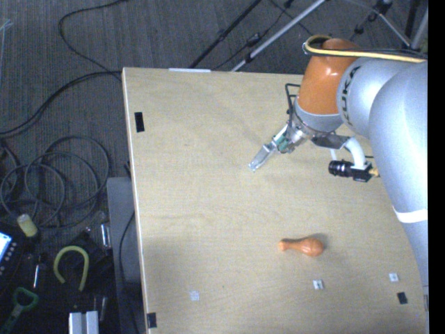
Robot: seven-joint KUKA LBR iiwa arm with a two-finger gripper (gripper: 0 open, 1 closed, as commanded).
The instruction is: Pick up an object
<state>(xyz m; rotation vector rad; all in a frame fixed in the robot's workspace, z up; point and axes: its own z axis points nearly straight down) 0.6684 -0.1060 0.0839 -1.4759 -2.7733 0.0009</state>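
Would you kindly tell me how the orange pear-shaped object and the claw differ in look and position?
The orange pear-shaped object is warm orange and rounded; the claw is pale, slim and metallic. The object lies flat near the tan board's lower edge; the claw slants down over the board's middle, well apart from it. Both appear over the same board.

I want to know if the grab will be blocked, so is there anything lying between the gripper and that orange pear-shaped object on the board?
Nothing visible does. The gripper hangs over bare wooden board, and the orange object lies alone nearer the camera and a little right. The stretch of board between them holds no other item.
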